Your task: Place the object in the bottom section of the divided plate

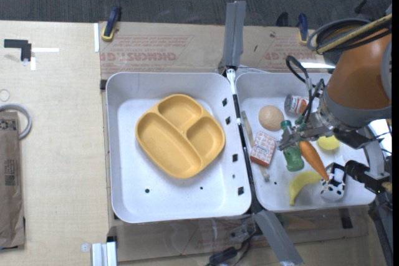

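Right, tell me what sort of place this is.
Likely a robotics lab bench set up for pick-and-place trials. Two white bins, the left bin and the right bin, sit side by side; a yellow divided plate lies in the left one, toy food like a banana in the right, under the robot arm.

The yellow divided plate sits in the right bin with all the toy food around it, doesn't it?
Not quite. The camera view shows the yellow divided plate alone in the left bin; the toy food, such as the banana and carrot, lies in the right bin.
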`<state>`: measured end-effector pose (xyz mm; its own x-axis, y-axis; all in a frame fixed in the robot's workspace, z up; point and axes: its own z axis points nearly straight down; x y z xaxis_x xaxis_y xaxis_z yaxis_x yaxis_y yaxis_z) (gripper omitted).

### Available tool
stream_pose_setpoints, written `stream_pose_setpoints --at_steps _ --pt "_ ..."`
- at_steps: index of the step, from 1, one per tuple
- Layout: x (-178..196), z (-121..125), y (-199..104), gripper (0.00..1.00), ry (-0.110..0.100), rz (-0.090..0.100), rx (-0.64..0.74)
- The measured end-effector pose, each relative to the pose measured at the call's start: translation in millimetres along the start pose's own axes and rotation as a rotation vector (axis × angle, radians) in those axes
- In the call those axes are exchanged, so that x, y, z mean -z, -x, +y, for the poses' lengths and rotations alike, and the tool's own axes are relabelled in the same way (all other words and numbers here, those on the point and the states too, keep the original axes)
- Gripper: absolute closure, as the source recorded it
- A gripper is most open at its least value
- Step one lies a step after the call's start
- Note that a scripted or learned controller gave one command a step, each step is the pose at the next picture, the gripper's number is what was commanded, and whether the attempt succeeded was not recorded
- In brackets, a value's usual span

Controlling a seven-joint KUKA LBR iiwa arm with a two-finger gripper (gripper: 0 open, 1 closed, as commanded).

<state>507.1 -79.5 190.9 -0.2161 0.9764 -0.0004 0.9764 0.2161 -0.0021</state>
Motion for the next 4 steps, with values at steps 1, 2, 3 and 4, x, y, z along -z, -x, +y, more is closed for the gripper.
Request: stream_pose_setpoints --at_steps 1,2,3,4 --pt "-0.6 52.7 -55.5 1.0 -0.001 -0.001 -0.131" --pt "80.6 93.5 -122.2 1.0 -0.001 -0.002 -0.298" --pt "199.8 73.7 -89.7 1.0 -0.002 -0.003 -0.433" --pt "206.5 74.4 -89.6 1.0 -0.007 -0.006 -0.43"
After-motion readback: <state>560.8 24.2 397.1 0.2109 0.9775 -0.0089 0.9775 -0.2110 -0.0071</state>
